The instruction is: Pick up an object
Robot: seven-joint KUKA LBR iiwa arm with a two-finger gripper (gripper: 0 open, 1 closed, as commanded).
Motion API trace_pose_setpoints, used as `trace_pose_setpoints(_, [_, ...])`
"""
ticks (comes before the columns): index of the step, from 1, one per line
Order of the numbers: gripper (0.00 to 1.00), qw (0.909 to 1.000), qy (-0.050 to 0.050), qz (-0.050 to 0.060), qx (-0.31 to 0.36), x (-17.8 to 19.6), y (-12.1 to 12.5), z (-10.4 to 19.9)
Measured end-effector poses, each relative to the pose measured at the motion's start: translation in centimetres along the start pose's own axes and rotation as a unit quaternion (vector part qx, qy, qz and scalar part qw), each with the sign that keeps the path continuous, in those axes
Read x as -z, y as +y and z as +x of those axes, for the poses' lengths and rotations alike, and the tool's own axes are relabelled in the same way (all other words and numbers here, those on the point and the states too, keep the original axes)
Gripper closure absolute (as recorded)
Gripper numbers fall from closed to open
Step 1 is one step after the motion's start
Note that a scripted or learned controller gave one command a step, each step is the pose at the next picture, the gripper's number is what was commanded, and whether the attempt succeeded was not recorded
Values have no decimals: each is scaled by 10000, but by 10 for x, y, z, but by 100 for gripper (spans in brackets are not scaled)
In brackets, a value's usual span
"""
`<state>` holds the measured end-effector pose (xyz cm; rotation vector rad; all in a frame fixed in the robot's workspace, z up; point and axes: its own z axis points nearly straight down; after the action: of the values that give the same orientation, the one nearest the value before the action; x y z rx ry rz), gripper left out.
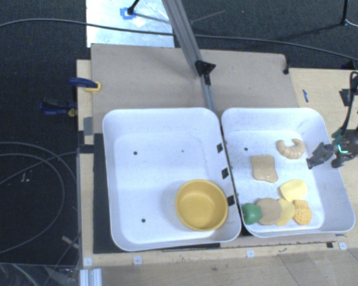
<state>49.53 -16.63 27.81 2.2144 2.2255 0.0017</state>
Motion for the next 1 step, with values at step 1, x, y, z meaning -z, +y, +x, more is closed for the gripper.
trace_pose_setpoints(1, [0, 10000, -1, -3, 1, 0, 0, 0])
